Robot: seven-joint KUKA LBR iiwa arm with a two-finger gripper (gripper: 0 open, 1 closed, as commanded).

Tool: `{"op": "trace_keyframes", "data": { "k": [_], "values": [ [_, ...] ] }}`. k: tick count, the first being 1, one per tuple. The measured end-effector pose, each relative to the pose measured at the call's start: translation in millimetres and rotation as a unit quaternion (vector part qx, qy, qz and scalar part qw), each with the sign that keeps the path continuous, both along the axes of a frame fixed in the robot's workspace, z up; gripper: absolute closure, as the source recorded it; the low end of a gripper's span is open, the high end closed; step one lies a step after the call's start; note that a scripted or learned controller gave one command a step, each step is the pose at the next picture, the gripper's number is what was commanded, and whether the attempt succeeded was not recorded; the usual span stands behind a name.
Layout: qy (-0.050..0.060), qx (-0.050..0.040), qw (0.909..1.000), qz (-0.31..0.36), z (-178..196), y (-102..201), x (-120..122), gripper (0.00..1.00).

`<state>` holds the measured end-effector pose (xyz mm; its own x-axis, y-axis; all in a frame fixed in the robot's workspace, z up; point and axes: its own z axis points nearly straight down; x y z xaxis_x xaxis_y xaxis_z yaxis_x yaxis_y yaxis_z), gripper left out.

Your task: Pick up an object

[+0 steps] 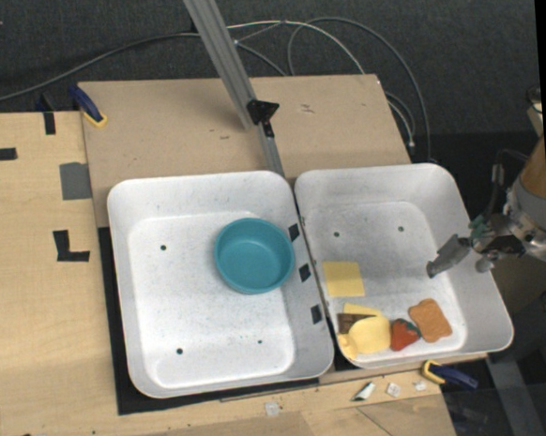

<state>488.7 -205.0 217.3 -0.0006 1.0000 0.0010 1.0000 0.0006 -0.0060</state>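
- Camera view showed my hand (456, 252) at the right bin's (374, 187) right rim, one dark finger poking inward; I couldn't tell how far it was open, and nothing sat in it.
- Likely targets clustered at that bin's front: a yellow square (344, 278), a yellow lump (368, 336), a red piece (404, 335) and an orange piece (432, 319).
- A blue bowl (253, 254) sat in the left bin (145, 269).
- Risk, I judged: the crowded pieces touched, so closing could nudge neighbours or catch two; the rim could snag me.
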Motion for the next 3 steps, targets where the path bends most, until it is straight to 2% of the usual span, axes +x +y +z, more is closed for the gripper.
{"op": "trace_keyframes", "data": {
  "k": [2,3],
  "values": [
    [0.001,0.0008,1.0,0.001,-114.4,12.5,11.6,0.0],
    [-0.001,0.0002,1.0,0.001,-101.2,11.9,12.4,1.0]
  ]
}}
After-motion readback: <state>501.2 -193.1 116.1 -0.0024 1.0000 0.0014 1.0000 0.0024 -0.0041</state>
